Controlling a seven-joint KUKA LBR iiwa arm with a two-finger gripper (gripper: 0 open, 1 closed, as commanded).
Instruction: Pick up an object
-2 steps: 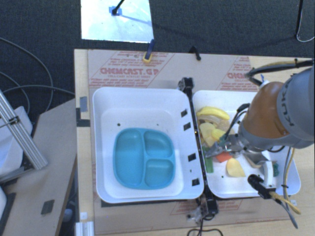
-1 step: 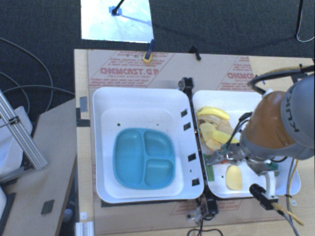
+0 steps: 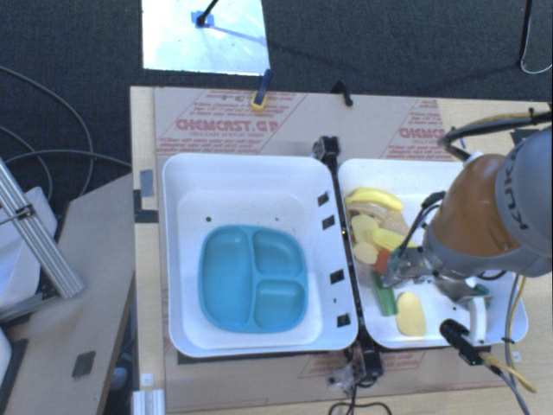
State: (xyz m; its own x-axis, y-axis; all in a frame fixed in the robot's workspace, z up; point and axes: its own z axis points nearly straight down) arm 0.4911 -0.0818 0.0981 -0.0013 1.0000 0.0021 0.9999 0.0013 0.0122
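Camera view: grey arm with its orange band (image 3: pixel 471 206) hangs low over the right white bin (image 3: pixel 518 318).
Gripper (image 3: pixel 399 271) sits among a yellow banana (image 3: pixel 374 200), pale yellow pieces (image 3: pixel 366 240) and a green stick (image 3: pixel 384 299); its finger state can't be told. Blue divided plastic tray (image 3: pixel 253 277) lies in the left white bin (image 3: pixel 251 175).

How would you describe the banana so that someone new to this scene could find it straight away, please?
Start at the right-hand white bin, the one under the grey and orange arm. Near its far left corner, beside the divider between the bins, lies the banana. It is long, curved and bright yellow, farther back than the paler pieces and the green piece nearer the front.
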